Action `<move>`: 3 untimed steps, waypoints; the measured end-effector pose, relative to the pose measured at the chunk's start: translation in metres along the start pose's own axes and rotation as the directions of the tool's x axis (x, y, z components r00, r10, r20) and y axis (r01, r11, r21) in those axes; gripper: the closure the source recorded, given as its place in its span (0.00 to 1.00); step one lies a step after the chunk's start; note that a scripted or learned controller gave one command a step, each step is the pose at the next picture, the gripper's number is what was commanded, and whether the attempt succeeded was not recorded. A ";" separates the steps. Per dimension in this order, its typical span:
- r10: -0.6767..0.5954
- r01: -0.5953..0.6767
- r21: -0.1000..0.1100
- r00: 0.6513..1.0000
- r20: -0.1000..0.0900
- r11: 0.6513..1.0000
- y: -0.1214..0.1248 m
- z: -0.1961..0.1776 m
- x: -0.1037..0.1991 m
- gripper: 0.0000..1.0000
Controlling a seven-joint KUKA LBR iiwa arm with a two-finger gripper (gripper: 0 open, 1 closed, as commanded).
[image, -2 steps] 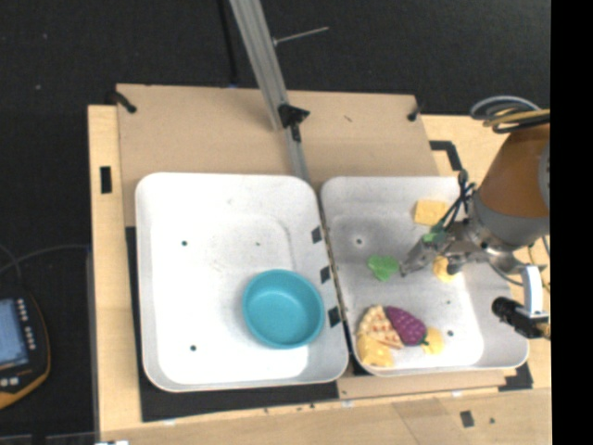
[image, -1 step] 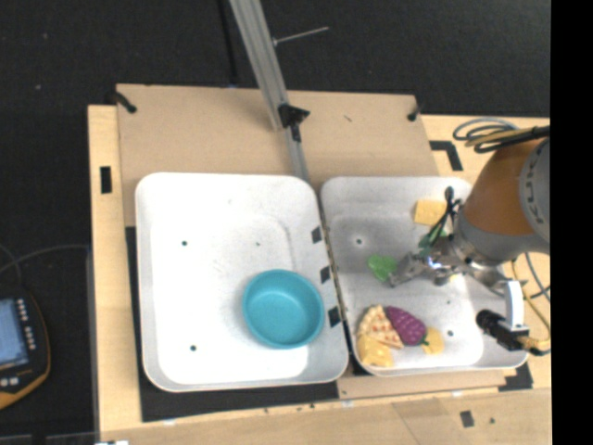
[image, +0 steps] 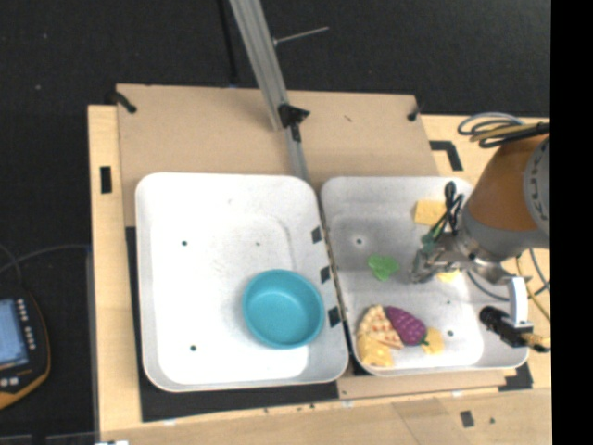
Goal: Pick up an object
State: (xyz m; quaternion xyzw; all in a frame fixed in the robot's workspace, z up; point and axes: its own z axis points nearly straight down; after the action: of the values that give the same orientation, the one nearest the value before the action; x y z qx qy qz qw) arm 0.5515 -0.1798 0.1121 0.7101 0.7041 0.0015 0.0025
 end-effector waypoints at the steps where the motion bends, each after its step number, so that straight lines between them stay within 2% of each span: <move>1: -0.012 0.012 -0.003 1.000 0.001 1.000 0.007 -0.064 0.001 1.00; 3: -0.013 0.013 0.004 1.000 0.001 1.000 0.018 -0.167 -0.006 1.00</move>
State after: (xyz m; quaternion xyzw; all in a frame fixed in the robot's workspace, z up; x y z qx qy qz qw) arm 0.5684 -0.1859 0.2789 0.7055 0.7087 -0.0001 0.0016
